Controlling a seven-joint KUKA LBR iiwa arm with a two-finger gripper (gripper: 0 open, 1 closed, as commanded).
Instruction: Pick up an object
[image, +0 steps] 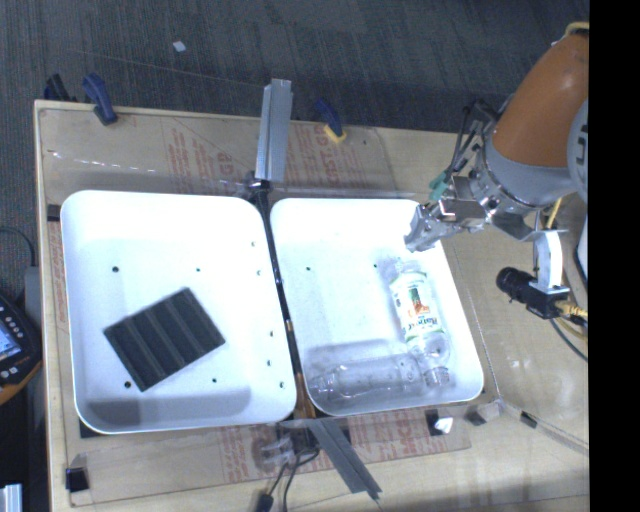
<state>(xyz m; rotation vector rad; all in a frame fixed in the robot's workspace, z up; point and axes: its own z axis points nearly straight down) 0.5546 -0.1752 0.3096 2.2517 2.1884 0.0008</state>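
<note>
Two shallow white bins side by side on the counter (520, 400). Left bin (90, 225): one dark ribbed rectangular pad (164, 338), lying flat, turned at a slant, in the near-left part. Right bin (330, 235): two clear plastic bottles. Labelled bottle (416, 312), white label with orange and green print, lying lengthwise along the right wall. Unlabelled clear bottle (368, 378) lying crosswise along the near wall, its right end near the lower end of the labelled one; touching or not, cannot tell. Pincer (424, 229) above the far-right corner of the right bin, just beyond the top end of the labelled bottle. Nothing seen between its tips. Spread or pressed together: cannot tell. Blue clamps (98, 97) along the far counter edge.
</note>
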